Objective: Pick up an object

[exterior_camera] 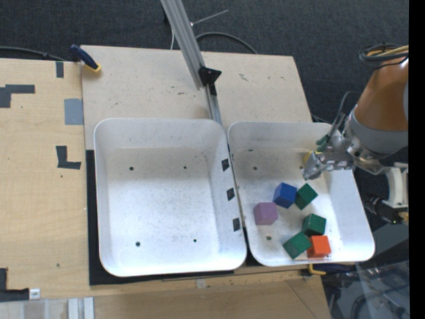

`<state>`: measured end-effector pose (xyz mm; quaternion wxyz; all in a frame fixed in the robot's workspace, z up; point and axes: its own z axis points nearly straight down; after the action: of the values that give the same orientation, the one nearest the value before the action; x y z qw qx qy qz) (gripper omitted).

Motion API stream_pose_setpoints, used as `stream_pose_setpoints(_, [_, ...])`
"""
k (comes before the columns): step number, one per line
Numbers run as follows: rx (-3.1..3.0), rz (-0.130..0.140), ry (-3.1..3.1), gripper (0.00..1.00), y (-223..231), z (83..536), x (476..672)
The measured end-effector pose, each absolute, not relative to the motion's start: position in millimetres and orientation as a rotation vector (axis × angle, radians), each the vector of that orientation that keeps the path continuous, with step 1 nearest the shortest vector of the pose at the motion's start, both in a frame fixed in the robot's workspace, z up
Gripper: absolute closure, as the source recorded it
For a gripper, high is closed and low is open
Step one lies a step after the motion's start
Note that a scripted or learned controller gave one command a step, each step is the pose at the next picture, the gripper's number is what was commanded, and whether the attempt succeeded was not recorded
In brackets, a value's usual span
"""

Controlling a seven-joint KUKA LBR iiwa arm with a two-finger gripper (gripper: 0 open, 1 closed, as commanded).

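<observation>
Though tool visible, tips unclear.

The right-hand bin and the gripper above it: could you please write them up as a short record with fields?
right bin: holds six blocks, all in its lower half
blue block: touching the green block on its right
purple block: apart, nearest the left wall
lower cluster: second green block, third green block, orange block
gripper: above the bin, up and right of the blue block, nothing seen between it
left bin: beside it, sharing the middle edge
</observation>
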<state>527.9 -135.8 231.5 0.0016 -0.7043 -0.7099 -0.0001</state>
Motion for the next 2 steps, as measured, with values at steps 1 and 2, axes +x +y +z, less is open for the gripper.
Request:
stream_pose_setpoints(1, [-2.212, 0.001, -2.227, 1.0, -88.6, 234.1, 550.2])
stream_pose_setpoints(2, [-2.212, 0.002, -2.226, 1.0, -45.3, 236.0, 562.9])
